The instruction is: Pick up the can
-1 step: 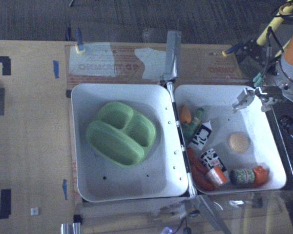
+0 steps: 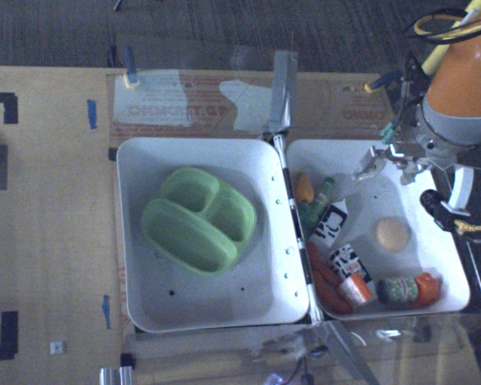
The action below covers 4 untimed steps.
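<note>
The can [image 2: 398,289] lies on its side in the right bin [image 2: 337,147], down in the near corner. I think it is the can because it is round and short with a green picture on it. It looks like it rolled or slid there, since the bin floor curves up at the edges and things end up against the wall.

An orange-red thing [image 2: 427,286] touches one end of the can. A little orange cup [image 2: 355,289] sits just beside the other end. So the can is squeezed in on both sides. Grabbing it across its round middle looks easier than grabbing it by the ends.

Next to the cup lie a long red pepper [image 2: 321,279] and a small black and white carton [image 2: 345,260]. A round tan thing [image 2: 391,235] sits alone in the middle of the bin. Further back are a black and white box [image 2: 329,223], a green bottle [image 2: 320,196] and a small orange fruit [image 2: 305,188], all bunched by the left wall.

The pincer [image 2: 389,160] hangs over the far part of the right bin, well apart from the can. I cannot tell if it is wide or narrow. It must come toward the near corner and go down.

The left bin [image 2: 130,215] holds a green plate [image 2: 199,219] with three parts. Both bins sit on the tabletop [image 2: 48,215].
</note>
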Tool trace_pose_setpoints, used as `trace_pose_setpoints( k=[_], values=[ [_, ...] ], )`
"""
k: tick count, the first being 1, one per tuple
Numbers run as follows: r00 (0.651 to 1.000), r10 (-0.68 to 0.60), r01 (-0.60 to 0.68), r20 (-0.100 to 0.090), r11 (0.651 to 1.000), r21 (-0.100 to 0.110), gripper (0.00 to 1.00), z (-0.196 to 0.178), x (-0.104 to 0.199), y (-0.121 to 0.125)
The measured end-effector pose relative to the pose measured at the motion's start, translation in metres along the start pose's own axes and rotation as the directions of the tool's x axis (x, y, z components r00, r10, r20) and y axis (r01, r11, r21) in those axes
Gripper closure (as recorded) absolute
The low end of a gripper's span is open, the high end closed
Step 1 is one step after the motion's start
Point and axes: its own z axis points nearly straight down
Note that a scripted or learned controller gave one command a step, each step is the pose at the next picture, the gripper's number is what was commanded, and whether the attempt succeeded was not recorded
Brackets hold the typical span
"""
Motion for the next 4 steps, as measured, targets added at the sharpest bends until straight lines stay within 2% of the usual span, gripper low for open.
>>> trace_pose_setpoints(
  k=[1, 2, 3, 4],
  values=[
    [0.997, -0.081, 0.081, 0.005, 0.996, -0.030, 0.00, 0.108, -0.003, -0.038],
    [0.997, -0.081, 0.081, 0.005, 0.996, -0.029, 0.00, 0.108, -0.003, -0.038],
    [0.971, 0.241, -0.241, -0.005, 0.970, -0.031, 0.00, 0.115, -0.038, 0.051],
    [0.972, 0.234, -0.234, -0.004, 0.972, -0.009, 0.00, 0.129, -0.071, 0.079]
  ],
)
